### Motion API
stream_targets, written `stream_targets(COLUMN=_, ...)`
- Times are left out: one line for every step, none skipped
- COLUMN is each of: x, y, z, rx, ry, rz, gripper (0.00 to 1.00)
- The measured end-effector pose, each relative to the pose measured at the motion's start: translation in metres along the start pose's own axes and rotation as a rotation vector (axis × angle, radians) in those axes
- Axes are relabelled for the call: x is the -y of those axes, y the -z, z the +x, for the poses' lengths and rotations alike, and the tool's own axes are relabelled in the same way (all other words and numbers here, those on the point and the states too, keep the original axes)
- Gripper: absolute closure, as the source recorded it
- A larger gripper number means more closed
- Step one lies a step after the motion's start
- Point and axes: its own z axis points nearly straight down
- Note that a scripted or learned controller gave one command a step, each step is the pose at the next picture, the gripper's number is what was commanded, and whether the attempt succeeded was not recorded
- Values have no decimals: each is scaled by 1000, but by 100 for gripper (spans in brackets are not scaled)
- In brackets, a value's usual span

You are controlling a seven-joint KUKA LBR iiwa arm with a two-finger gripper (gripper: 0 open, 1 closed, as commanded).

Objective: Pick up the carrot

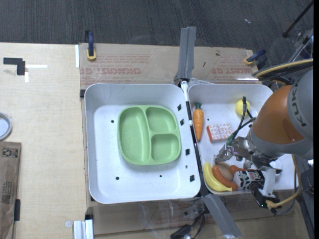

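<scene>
The carrot (198, 122), orange with a green top, lies lengthwise along the left wall of the right bin (219, 94), its tip pointing toward the front. My gripper (225, 154) hangs low over the front part of the same bin, to the right of the carrot and nearer the front, apart from it. It sits just above a red-orange sausage (225, 177) and a banana (213, 179). Nothing can be seen held in it.
A pink patterned block (220, 132) lies between the carrot and the gripper. A yellow lemon (242, 106) sits at the back right of the right bin. The left bin (99, 148) holds a green divided plate (149, 134).
</scene>
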Motion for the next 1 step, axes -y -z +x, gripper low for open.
stream_targets(x=0, y=8, z=-1, rx=0, ry=-5, rz=1, gripper=100)
